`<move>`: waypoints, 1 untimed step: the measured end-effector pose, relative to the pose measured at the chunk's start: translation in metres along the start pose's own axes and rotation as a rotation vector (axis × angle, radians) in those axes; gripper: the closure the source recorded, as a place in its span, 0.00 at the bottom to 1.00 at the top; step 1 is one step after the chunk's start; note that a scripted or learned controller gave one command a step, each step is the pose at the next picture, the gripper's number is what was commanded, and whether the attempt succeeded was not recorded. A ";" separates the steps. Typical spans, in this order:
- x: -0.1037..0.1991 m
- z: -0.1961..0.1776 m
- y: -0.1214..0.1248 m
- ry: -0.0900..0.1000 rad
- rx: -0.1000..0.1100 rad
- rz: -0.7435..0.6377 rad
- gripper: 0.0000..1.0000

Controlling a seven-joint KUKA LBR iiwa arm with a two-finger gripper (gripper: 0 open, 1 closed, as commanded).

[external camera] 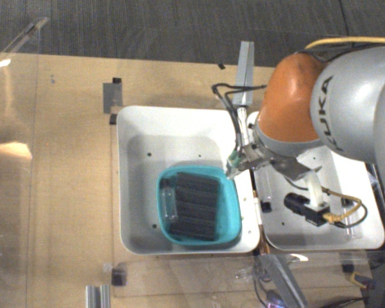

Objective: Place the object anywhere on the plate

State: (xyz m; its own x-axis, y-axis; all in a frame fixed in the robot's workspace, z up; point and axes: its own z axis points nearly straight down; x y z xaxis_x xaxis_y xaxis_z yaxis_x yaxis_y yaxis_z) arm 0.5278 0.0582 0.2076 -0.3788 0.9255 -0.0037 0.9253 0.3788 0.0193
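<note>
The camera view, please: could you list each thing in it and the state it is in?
Square teal plastic plate: upright in the left white bin, front right.
Dark ribbed rectangular object: lying flat on the plate.
Gripper: above the plate's back right corner, holding nothing visible.
Right white bin: beneath the grey arm.

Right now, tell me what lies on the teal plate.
A dark ribbed object lies flat on the teal plate, covering most of its middle. The plate surface beneath it is hidden.
</note>
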 end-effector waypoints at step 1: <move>0.000 0.000 0.000 0.000 0.000 0.000 0.00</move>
State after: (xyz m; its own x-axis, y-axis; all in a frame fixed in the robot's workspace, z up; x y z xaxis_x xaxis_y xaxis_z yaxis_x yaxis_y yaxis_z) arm 0.5278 0.0582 0.2075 -0.3785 0.9256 -0.0036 0.9254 0.3785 0.0192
